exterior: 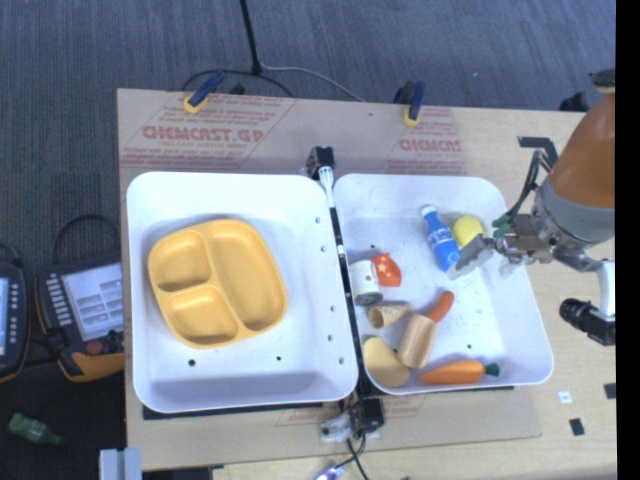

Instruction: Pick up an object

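The right bin (520,308) holds several small toy foods. A blue bottle (437,236) lies beside a yellow lemon (467,230) near the back right. My gripper (485,242) hovers just right of the lemon, over the bin's right side, open with nothing between its fingers. Further left lie a red-orange piece (386,269) and a small white and grey cup (365,286). Toward the front are a tan cone (388,315), a short orange stick (441,304), a tan cylinder (416,340), a pale yellow round piece (382,360) and a carrot (455,372).
The left bin (160,378) holds a yellow divided plate (215,280). A raised rim with a black clamp (322,160) separates the two bins. The arm's orange band (590,163) stands over the bench's right edge. Two clips (410,103) hold the cardboard at the back.
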Controlling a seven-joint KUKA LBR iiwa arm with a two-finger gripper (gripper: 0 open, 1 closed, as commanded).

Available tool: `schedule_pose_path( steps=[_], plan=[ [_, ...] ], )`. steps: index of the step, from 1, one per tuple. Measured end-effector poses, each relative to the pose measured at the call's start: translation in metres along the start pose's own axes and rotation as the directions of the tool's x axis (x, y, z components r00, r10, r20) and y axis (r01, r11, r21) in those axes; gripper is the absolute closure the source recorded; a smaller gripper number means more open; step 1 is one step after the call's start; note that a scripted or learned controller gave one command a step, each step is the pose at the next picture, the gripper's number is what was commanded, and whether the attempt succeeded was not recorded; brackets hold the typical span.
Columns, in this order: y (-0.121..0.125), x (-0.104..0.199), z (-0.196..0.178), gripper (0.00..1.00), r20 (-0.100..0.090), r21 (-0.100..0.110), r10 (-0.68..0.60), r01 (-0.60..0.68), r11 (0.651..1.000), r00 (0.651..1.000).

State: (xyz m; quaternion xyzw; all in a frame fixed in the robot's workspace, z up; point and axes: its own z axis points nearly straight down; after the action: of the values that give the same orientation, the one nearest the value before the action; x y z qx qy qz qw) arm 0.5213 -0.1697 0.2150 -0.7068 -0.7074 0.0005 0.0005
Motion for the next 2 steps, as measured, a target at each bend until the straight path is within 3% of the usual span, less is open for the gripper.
schedule_pose_path(
  steps=[1, 2],
  plan=[
    [-0.0016, 0.0179, 0.1125, 0.00, 0.000, -0.001, -0.187, 0.187, 0.982, 0.982],
    [-0.0018, 0.0182, 0.1033, 1.00, 0.000, 0.000, -0.186, 0.186, 0.983, 0.983]
  ],
)
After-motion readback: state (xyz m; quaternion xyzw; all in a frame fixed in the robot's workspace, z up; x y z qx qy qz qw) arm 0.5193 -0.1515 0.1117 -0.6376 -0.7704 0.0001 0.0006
